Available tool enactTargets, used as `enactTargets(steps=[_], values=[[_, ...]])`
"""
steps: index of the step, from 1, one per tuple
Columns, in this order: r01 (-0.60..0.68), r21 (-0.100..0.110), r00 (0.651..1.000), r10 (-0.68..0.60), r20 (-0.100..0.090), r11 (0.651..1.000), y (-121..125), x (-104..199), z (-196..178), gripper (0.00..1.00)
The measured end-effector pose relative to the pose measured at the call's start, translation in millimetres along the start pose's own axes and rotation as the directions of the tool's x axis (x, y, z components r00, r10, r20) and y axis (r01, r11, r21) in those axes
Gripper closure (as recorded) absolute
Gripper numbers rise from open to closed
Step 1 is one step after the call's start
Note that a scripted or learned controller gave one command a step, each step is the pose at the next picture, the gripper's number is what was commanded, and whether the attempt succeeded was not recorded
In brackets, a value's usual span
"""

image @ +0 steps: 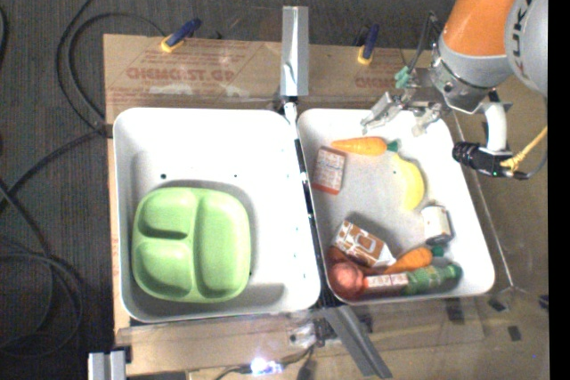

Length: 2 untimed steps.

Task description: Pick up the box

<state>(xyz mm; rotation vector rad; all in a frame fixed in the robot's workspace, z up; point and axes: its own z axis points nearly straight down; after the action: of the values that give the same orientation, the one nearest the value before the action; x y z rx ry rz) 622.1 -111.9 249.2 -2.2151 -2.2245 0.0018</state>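
Pincer (fingers spread) above right bin's far edge

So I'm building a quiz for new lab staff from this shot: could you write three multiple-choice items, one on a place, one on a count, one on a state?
1. Where does the green divided plate lie?
A. In the left bin
B. In the right bin
C. On the floor

2. How many carrots lie in the right bin?
A. None
B. Two
C. Five

3. How is the brown box right now?
A. Held up in the air
B. Lying among the other items in the right bin
C. Resting on the green plate

Answers: 1 A, the plate sits in the left bin. 2 B, one carrot near the far wall, another carrot near the front. 3 B, the box lies in the bin, with the gripper over the far edge.
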Motion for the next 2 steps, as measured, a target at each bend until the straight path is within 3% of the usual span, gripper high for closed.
enactTargets(steps=[1,2], values=[[-0.207,0.001,0.978,0.207,0.000,0.978,-53.9,14.4,149.6,0.00],[0.049,-0.011,0.999,-0.049,0.003,0.999,-46.4,3.0,158.7,0.00]])
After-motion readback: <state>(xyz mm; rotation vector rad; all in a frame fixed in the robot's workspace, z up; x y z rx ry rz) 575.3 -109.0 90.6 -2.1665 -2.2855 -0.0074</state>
